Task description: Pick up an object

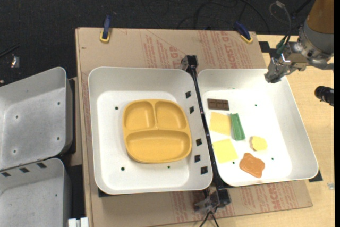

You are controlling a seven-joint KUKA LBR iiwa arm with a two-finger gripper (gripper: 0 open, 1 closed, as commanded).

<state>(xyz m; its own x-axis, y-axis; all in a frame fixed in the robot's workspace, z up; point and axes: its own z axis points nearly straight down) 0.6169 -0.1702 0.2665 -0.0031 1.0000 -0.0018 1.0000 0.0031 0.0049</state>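
Yellow, brown, green and orange play-food pieces lie clustered in the right bin (297, 114): a brown chocolate bar (217, 104), two yellow slabs (220, 123), a green stick (237, 127), an orange piece (252, 165). The gripper (273, 76) hovers over the bin's far corner, well apart from them. Flat, touching pieces risk a slipped or double grab. The yellow tray (157, 131) sits in the left bin (101, 130).
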